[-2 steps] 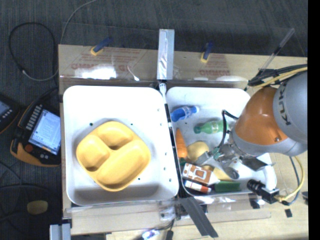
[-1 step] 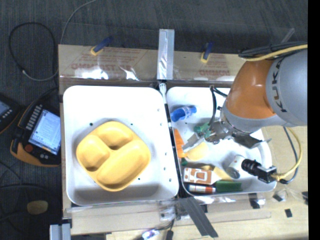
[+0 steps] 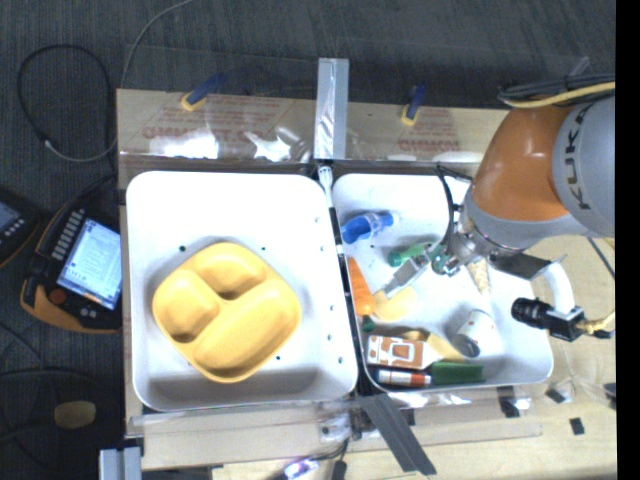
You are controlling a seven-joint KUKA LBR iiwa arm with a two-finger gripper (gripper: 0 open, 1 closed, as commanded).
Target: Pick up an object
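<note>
A green-handled utensil (image 3: 405, 261) lies slanted in the right bin (image 3: 520, 363), its green end up toward the tool (image 3: 447, 259) and its pale end pointing down-left. The tool sits just beside that green end, at the upper middle of the bin; whether they touch is unclear, and I cannot tell how the tool is set, since the wrist hides it. Nothing is clearly gripped.

Around the utensil lie more objects: a blue bottle (image 3: 362, 226) up-left of it, an orange piece (image 3: 358, 282) against the dividing wall, a yellowish item (image 3: 393, 306) just below, a small white cup (image 3: 474, 326) lower right, and along the bottom wall a printed box (image 3: 397, 350) with a green marker (image 3: 450, 373) beside it.

The grey arm (image 3: 560, 173) with its orange band comes in from the right, over the bin's upper right corner.

The left bin (image 3: 160, 193) holds 1 yellow divided tray (image 3: 226, 309), upside down, well apart from the tool. Both bins sit on the bench (image 3: 135, 113).
</note>
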